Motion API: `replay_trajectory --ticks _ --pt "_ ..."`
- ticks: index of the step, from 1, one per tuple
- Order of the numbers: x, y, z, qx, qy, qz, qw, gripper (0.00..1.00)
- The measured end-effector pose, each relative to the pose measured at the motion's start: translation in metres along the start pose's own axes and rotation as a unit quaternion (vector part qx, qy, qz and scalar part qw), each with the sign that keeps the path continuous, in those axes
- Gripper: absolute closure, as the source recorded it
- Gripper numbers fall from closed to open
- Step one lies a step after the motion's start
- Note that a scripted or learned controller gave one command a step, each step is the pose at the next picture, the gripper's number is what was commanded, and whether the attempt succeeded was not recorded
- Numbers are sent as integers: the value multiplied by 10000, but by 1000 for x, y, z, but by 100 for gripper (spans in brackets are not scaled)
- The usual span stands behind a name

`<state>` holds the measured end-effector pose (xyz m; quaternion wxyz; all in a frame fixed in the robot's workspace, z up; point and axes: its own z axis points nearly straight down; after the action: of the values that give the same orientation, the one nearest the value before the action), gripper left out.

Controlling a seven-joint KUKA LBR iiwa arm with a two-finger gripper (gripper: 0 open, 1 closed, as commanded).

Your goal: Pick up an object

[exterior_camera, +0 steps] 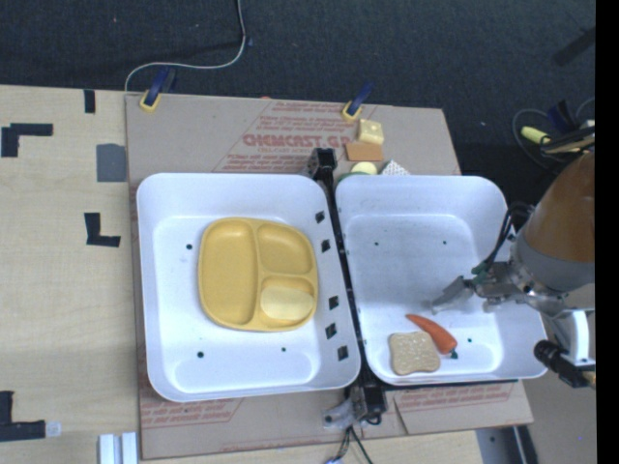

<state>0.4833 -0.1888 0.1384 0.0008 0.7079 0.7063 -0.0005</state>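
White bins (155, 259), yellow plate (257, 274), carrot (432, 333) beside bread (414, 353)

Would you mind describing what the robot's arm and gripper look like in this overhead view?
The arm enters from the right as a rounded body with a broad orange band above a grey wrist section. Dark cables run along its near side. The gripper is a compact cluster of grey and silver metal parts with slim fingers pointing into the right bin. A white block with a black part sits below the wrist.

The arm (566, 230) is rounded, its orange band giving way to grey toward the wrist; beyond that sits a metallic grey tool (455, 298), thin black cables behind it.
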Motion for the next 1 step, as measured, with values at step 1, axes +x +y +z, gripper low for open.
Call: replay_trajectory --ticks 1 --pt "86 0 55 11 12 -29 10000 0"
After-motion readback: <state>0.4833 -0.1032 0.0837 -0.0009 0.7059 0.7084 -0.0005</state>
